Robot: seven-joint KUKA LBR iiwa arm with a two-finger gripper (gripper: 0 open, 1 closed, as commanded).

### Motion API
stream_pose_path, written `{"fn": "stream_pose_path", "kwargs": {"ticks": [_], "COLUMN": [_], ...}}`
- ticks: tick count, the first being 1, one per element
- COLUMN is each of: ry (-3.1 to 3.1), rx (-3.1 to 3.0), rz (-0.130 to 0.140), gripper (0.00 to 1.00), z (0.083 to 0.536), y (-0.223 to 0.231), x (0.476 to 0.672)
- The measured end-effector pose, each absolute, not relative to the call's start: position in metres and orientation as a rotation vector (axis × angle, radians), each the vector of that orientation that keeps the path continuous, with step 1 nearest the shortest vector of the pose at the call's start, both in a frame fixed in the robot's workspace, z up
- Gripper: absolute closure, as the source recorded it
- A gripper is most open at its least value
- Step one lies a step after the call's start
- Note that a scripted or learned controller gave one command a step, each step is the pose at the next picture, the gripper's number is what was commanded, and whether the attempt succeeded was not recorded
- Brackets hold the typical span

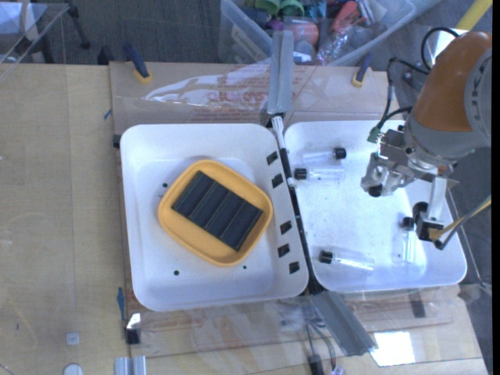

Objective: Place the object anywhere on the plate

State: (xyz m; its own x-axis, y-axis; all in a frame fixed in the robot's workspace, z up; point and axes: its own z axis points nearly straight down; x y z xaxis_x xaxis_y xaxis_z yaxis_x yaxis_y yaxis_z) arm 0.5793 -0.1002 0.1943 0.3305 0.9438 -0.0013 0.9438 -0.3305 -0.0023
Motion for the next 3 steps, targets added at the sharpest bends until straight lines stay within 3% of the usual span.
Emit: {"fn": "stream_pose_path", "kwargs": {"ticks": [1,2,3], "ry": [-2.065,-2.132,-2.131], "rx": [-2.362,-2.301,-2.302], "rz": [0.004,0.005,0.004], "gripper": [1.0,1.0,0.0], "z": [0.184,0.184,0.184], "y": [-0.039,0.05,0.05], "x": [0.58,0.564,0.564]}}
